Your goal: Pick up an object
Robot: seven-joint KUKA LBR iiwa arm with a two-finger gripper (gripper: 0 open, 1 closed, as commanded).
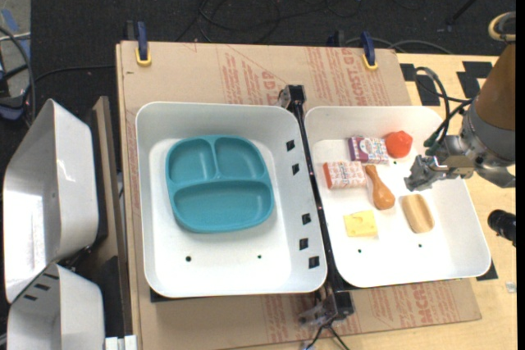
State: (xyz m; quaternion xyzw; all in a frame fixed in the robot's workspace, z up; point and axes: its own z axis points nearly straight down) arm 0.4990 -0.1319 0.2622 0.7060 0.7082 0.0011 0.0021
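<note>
On the worktop (246,74) the right bin (459,254) holds a small cluster of things, and the nearest of them, toward 6 o'clock in that bin, is a flat yellow piece (361,224). Just at 3 o'clock from it lies a tan bread roll (417,214), apart from the yellow piece. Farther back, a brown wooden pestle-shaped piece (379,188) lies with its thick end toward 5 o'clock and its thin end touching a small pink-and-white box (344,174) at its 10 o'clock. Beyond that, a purple-and-white box (367,148) sits at 12 o'clock of the pink one, and a red-orange ball (399,144) rests just beside it at 3 o'clock. The gripper (422,175) hangs over the right bin at 12 o'clock of the bread roll and at 5 o'clock of the ball; nothing is seen between its fingers, and whether they are spread or pressed together cannot be told from this angle. The grey arm (492,131) with its orange band comes in from 3 o'clock. The left bin (156,258) carries a teal divided plate (220,182), well apart from the gripper.
</note>
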